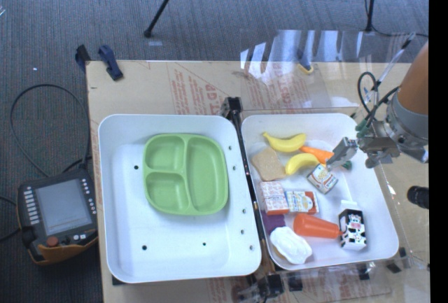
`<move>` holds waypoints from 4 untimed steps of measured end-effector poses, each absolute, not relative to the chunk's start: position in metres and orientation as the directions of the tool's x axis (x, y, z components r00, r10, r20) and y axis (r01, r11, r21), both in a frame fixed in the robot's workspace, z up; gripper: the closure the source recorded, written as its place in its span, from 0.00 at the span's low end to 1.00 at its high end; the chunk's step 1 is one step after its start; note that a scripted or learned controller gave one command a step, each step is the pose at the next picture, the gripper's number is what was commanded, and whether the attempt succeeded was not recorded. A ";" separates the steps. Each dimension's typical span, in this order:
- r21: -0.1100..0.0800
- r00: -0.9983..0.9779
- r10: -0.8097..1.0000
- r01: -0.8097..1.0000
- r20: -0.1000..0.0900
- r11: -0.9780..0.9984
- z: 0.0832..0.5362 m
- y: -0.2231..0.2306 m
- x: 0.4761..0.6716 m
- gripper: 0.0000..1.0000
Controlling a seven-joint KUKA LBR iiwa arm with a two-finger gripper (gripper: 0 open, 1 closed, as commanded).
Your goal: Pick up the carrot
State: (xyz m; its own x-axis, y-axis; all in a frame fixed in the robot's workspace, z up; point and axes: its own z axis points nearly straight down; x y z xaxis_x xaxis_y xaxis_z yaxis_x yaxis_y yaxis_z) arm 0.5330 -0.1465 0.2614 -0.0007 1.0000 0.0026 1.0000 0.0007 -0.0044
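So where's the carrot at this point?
The carrot lies in the right bin, toward its far side, partly tucked behind the lower of two bananas, with the gripper just to its right.

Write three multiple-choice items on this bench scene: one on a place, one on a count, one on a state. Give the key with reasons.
1. Where does the green tray lie?
A. left bin
B. right bin
C. on the floor

2. How many bananas are in the right bin?
A. one
B. two
C. four

3. What is the gripper doing?
A. hanging over the right bin, holding nothing
B. lifting the green tray
C. resting in the left bin

Key: 1 A, the tray sits in the left bin. 2 B, one banana lies above another banana. 3 A, nothing shows between its fingers, near the small carrot.
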 end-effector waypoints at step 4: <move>-0.008 0.239 0.971 0.971 0.003 -0.239 0.086 -0.128 0.584 1.00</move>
